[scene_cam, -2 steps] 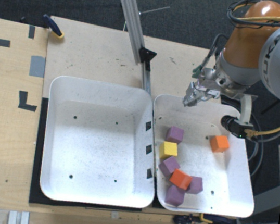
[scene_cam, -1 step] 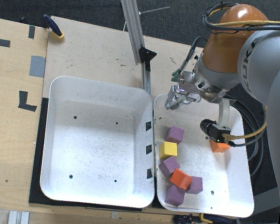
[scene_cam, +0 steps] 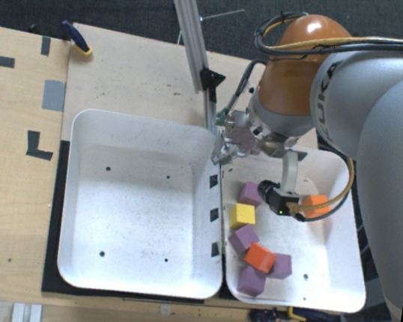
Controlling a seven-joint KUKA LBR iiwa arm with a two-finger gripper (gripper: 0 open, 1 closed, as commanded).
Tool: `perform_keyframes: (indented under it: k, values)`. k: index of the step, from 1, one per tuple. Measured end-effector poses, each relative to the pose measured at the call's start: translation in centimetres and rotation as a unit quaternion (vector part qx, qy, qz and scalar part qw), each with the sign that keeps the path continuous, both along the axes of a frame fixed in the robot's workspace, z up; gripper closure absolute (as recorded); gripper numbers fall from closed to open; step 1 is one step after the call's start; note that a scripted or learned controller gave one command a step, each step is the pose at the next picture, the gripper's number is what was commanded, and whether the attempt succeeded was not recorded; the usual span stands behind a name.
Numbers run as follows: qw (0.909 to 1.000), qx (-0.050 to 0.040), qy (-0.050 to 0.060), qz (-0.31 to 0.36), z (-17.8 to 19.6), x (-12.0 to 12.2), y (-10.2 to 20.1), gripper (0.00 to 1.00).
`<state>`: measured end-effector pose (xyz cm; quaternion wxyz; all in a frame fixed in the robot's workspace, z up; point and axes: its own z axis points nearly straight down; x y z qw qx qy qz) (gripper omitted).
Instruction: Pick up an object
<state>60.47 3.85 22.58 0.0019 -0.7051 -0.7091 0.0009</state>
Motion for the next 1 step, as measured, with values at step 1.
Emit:
perform_keyframes:
  k: [1]
  values:
    - [1.0, 0.0003, -0.001, 0.001, 0.79, -0.85, 5.03, 1.0]
